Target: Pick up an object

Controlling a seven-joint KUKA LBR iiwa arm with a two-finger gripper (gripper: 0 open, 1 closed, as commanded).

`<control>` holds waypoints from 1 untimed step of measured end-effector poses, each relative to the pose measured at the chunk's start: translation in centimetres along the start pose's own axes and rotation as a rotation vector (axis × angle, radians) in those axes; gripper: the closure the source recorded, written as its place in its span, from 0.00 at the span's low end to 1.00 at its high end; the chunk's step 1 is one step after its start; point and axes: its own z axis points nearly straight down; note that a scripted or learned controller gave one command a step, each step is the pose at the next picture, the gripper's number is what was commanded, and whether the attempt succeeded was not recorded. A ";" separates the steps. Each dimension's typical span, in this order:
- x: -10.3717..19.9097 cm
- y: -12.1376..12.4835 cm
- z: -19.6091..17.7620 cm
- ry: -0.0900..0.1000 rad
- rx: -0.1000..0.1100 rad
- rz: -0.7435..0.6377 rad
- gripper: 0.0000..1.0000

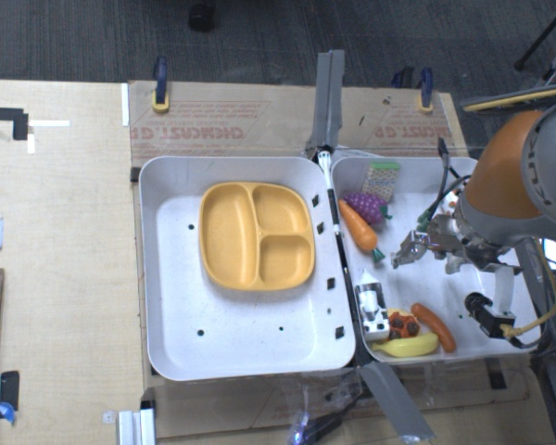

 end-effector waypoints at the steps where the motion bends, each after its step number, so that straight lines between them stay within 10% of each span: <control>1: 0.6 12.6 1.5 -0.002 0.002 0.047 0.00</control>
